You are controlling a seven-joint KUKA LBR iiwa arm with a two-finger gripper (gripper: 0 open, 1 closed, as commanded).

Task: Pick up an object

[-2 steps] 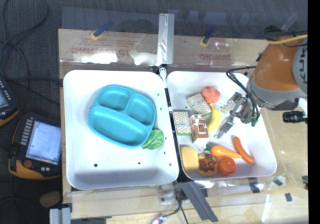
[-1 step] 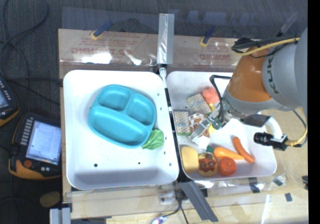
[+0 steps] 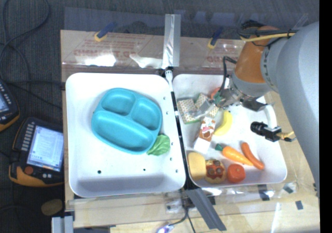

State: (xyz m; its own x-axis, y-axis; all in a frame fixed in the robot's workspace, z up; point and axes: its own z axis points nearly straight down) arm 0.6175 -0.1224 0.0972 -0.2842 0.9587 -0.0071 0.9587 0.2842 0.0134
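While the arm leans in over the right bin's far right corner, you have two white bins on the bench: the left bin and the right bin.

In the left bin you can count one blue divided plate, lying near the middle, and one green leaf touching the plate's near right edge.

In the right bin you can count:
- one yellow banana near the middle, long axis running from the far right toward the near left
- one carrot, green end toward the left edge, tip toward the right edge
- one red pepper just beside the carrot, slanting the same way
- one tomato at the near edge
- one yellow block in the near left corner, with a brown-and-red piece touching it
- two small patterned packets by the left edge, and a red-and-white carton just near of them

The gripper sits low in the far half, just beyond the banana's upper end. You cannot tell how its pincer stands; the wrist hides it.
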